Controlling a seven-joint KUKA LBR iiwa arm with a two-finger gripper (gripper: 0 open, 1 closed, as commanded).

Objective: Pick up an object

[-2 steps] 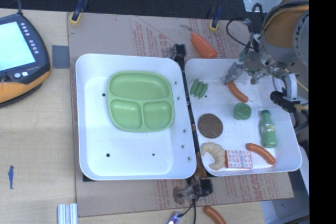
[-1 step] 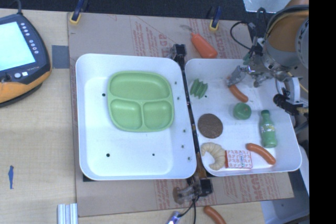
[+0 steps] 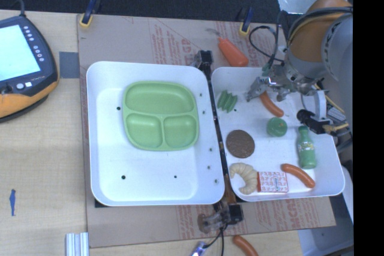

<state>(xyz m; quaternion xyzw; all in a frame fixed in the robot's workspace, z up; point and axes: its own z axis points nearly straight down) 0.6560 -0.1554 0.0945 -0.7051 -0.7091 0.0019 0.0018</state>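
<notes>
My gripper [image 3: 269, 92] hangs over the back of the right bin [image 3: 336, 189], open, with nothing between its fingers. Just below it lies a small orange sausage [image 3: 272, 105]. A green ball [image 3: 276, 127] sits a little nearer the front. A green bottle [image 3: 306, 148] lies by the right wall. Green pea pods [image 3: 227, 100] rest near the left wall, with a brown round cookie [image 3: 240, 143] in front of them. A croissant [image 3: 244, 175], a small red-and-white carton [image 3: 272, 181] and a second sausage [image 3: 298, 175] line the front.
The left bin [image 3: 102, 147] holds a green divided plate [image 3: 161, 114]. An orange carrot [image 3: 232, 52] lies on the cardboard behind the right bin. A teach pendant [image 3: 21, 66] rests at the far left. Another sausage [image 3: 246, 245] lies on the bench in front of the bins.
</notes>
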